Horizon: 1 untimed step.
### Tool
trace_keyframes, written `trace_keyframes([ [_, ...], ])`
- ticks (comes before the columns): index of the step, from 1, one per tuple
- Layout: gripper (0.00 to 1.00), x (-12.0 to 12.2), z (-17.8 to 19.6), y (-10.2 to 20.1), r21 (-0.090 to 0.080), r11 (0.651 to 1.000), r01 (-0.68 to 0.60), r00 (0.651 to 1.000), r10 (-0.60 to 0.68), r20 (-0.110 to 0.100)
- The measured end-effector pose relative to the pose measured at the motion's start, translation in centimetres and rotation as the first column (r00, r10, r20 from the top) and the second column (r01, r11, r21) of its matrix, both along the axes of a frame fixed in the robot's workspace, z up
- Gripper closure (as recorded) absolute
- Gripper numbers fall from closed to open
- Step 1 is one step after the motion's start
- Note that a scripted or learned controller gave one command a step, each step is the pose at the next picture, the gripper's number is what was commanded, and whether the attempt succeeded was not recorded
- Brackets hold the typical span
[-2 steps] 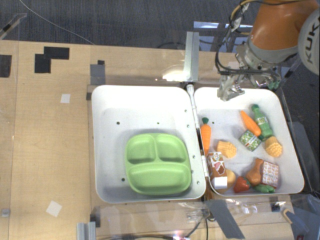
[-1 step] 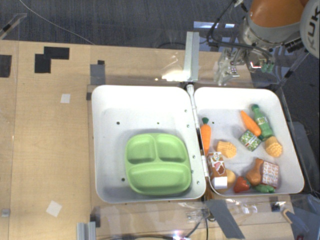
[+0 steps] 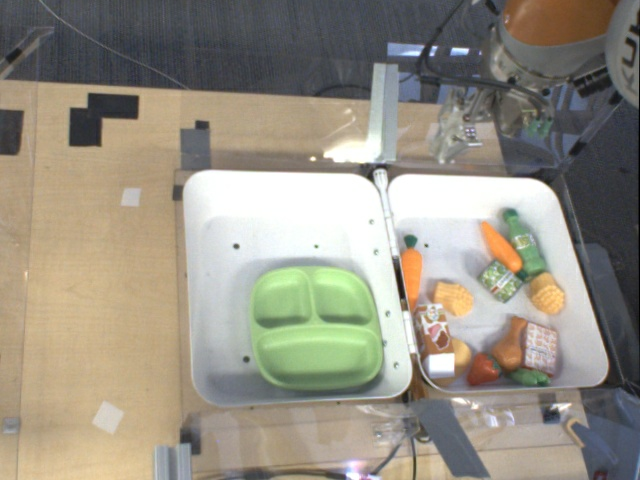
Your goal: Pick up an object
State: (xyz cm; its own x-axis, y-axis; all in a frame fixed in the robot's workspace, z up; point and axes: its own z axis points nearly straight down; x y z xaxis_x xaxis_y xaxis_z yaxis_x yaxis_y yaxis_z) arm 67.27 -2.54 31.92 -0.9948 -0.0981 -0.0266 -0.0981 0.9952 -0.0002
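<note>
The right bin (image 3: 568, 230) holds several toy foods. A carrot (image 3: 411, 265) lies beside the divider, and a second carrot (image 3: 499, 245) rests next to a green bottle (image 3: 523, 240). A small green carton (image 3: 500, 280), two yellow pieces (image 3: 451, 298) (image 3: 546, 293), a printed carton (image 3: 432, 328), a red piece (image 3: 484, 370) and a pink box (image 3: 540, 346) lie nearer the front. My gripper (image 3: 458, 133) hangs beyond the far rim of the right bin, high above the bench, under the orange band of the arm (image 3: 555, 3).
The left bin (image 3: 215, 228) holds a green compartment plate (image 3: 315, 326) towards its front. A metal post (image 3: 383, 118) stands behind the divider between the bins. Cables run along the arm at top right.
</note>
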Motion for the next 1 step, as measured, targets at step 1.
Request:
trace_keyframes([
  [1, 1.0, -0.29, -3.37, -8.53, -0.005, 0.983, -0.185, 0.983, 0.185, -0.017],
])
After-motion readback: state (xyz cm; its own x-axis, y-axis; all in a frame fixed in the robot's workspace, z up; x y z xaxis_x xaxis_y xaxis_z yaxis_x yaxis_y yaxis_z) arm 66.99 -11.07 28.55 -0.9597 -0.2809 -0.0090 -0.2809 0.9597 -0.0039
